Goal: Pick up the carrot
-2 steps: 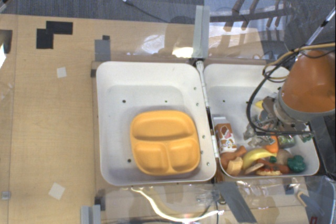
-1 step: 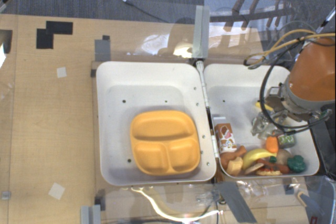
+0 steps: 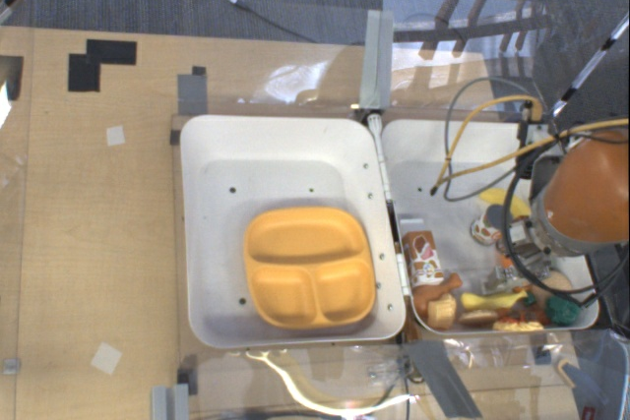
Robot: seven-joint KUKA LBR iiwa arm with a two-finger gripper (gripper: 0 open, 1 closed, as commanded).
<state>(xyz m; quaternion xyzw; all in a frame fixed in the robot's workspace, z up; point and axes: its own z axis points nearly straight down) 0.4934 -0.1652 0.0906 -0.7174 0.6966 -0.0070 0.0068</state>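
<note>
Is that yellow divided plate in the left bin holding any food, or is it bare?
Bare. The yellow plate lies flat in the left bin, and all three of its compartments show plain yellow.

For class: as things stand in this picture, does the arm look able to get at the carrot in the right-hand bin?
Probably yes. The arm hangs over the right bin, above the heap of toy food along its near edge. The carrot cannot be told apart within that crowded heap, so neighbours may hamper a clean grip.

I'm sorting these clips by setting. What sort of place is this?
Most likely a robotics lab bench for pick-and-place trials. Two white bins sit side by side on a wooden bench, a grey and orange robot arm reaches over the right one, and toy food is heaped there.
</note>
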